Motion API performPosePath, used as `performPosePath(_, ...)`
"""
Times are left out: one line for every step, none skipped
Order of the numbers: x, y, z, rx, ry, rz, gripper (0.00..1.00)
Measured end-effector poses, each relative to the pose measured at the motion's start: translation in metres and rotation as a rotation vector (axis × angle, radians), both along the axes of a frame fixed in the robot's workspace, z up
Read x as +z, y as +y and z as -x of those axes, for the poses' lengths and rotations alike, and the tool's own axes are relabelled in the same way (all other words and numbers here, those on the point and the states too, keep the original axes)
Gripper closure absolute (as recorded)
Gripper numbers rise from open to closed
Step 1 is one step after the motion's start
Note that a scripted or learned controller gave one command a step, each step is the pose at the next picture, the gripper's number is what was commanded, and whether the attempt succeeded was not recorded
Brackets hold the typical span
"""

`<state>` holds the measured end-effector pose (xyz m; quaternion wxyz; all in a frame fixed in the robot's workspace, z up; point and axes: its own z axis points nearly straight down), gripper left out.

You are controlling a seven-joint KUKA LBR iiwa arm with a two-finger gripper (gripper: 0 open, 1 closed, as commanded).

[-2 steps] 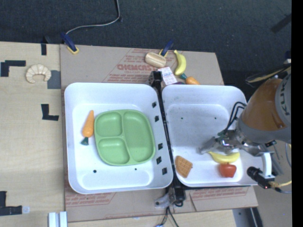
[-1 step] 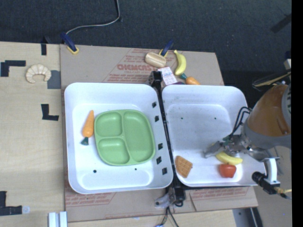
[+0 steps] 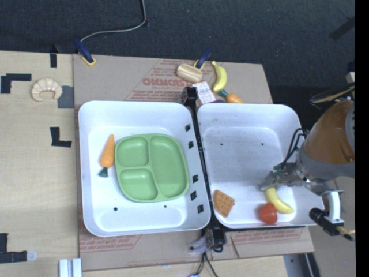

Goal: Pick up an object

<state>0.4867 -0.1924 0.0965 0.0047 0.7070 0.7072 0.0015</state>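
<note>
- Right, camera view: I see the arm (image 3: 328,140) reaching in from the right, orange band up top, wrist low over the right bin (image 3: 248,117).
- Gripper (image 3: 271,183) sits down in the right bin near its right wall, just above the top end of the banana (image 3: 278,201). Looks touching or just beside it; I can't tell which.
- Fingers (image 3: 266,184): I can't tell if they're spread or pressed together, too small and dark. I see nothing between them.
- Banana lies flat on the bin floor at the front right corner, tilted, with a red tomato (image 3: 267,213) touching its lower left.
- Cracker (image 3: 223,202), orange-brown square, sits at the front left of the same bin, well apart from the gripper.
- Left bin (image 3: 98,120) holds a green divided plate (image 3: 152,167) in the middle, and a carrot (image 3: 107,152) just beside the plate's left edge, upright in the frame.
- On the bench behind the bins: a bread roll (image 3: 188,72), a second banana (image 3: 219,77), a small white packet (image 3: 204,91).
- Far left on the bench, a croissant (image 3: 46,89), well apart from both bins.
</note>
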Motion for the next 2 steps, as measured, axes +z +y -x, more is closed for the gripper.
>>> performPosePath(-0.01,0.035,-0.075,0.002,0.003,-0.004,1.0)
performPosePath(0.088,0.123,-0.055,0.002,0.009,-0.005,1.0)
